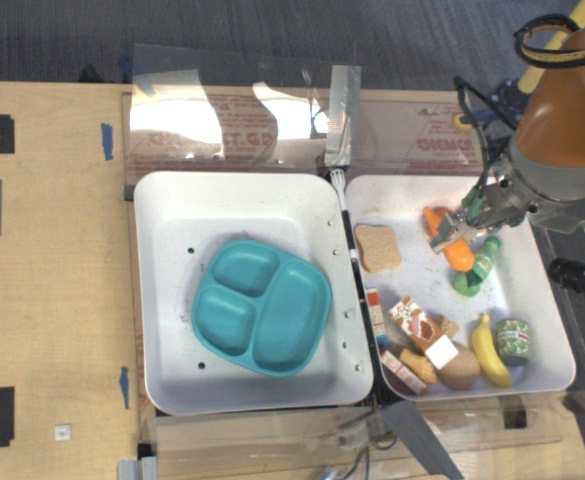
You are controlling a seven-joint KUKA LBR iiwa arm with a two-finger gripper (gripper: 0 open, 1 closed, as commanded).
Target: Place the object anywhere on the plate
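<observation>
Jaws of the gripper (469, 226) hung low over the upper part of the right bin (557, 368), at the right of the frame, and whether they were released or clenched could not be told from this slant. Just below and touching or nearly touching them sat a small orange piece (459, 255), with a second orange piece (433, 219) to its upper left and a green item (475, 271) beside it on the lower right; whether any of these sat between the jaws could not be made out.

Along the lower edge of that bin the things crowded together: a yellow banana (490, 349), a round green-labelled can (513, 338), a brown rounded item (459, 369), and some small packaged pieces (415, 323). A slice of bread (378, 248) lay apart near the bin's left wall, with bare white floor around it.

The left bin (162, 218) held a teal plate (261, 307) with three compartments, set a little below the bin's middle and tilted in the frame. Open white floor ran all around the plate, widest above it. The two bins met edge to edge at the centre, and tan bench (42, 268) stretched away at the left.
</observation>
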